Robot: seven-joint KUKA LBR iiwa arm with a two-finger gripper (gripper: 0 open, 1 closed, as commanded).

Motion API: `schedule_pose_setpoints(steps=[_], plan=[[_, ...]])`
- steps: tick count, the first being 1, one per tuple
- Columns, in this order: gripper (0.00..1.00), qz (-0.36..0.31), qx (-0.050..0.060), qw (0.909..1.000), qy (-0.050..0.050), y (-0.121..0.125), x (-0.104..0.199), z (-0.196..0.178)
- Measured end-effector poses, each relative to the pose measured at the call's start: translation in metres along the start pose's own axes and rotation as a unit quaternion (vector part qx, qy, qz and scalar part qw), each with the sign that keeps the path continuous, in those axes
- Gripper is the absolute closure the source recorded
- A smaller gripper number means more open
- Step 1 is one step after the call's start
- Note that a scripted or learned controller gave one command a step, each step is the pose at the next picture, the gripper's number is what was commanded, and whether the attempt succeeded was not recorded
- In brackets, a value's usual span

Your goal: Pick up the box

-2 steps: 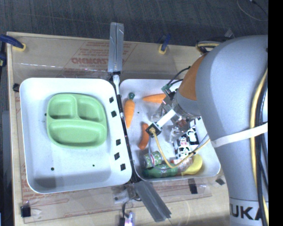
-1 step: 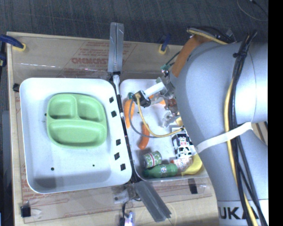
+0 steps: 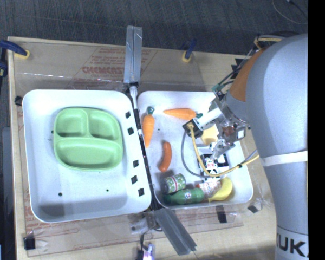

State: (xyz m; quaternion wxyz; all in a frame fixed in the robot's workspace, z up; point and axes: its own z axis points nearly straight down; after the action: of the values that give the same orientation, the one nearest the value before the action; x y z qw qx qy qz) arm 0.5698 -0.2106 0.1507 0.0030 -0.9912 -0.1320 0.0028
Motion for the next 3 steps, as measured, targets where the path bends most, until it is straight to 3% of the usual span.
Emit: schedule_pose_setpoints(steps=[1, 2, 3], plan=[[0.0, -0.042, 0.001, 0.9991, -0.003, 0.001, 0.064, 0.063], [0.0, -0.06, 0.0, 0.9982, -0.001, -0.046, 0.068, 0.062], [0.0, -0.012, 0.002, 0.9999, -0.005, 0.001, 0.077, 0.064]])
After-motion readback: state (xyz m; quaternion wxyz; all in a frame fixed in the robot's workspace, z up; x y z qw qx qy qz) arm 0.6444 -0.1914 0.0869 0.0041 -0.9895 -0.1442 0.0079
